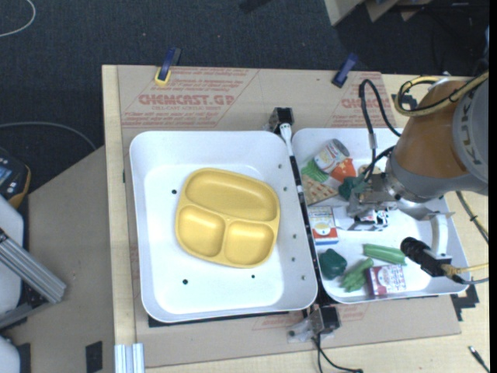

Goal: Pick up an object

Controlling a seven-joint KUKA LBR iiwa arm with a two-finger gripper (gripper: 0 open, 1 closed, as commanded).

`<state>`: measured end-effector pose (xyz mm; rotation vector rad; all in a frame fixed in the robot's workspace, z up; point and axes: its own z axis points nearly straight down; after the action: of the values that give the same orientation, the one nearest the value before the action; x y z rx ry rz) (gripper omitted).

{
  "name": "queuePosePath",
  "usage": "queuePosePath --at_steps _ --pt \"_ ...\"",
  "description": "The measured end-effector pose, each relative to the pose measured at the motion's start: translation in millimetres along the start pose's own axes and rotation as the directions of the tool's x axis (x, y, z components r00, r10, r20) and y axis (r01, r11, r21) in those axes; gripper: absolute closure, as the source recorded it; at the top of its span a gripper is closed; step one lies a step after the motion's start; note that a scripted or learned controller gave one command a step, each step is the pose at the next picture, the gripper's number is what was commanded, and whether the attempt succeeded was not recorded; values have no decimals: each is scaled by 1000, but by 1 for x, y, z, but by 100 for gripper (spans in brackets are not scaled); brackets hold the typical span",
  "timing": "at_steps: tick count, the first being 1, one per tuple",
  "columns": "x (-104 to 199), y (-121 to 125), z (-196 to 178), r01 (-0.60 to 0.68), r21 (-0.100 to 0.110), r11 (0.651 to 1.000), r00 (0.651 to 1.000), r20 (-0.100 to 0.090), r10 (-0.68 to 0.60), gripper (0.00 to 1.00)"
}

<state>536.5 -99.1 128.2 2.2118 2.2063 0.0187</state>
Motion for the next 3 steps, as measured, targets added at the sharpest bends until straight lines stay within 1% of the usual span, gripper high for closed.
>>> queuePosePath --at_steps 1,2,3 --pt "-10 -2 -50 1 15 1000 1000 -1 -1 100" --pt "-10 0 -100 4 13 1000 1000 -2 -4 100" --pt "17 55 -101 7 15 1000 1000 -4 -7 100"
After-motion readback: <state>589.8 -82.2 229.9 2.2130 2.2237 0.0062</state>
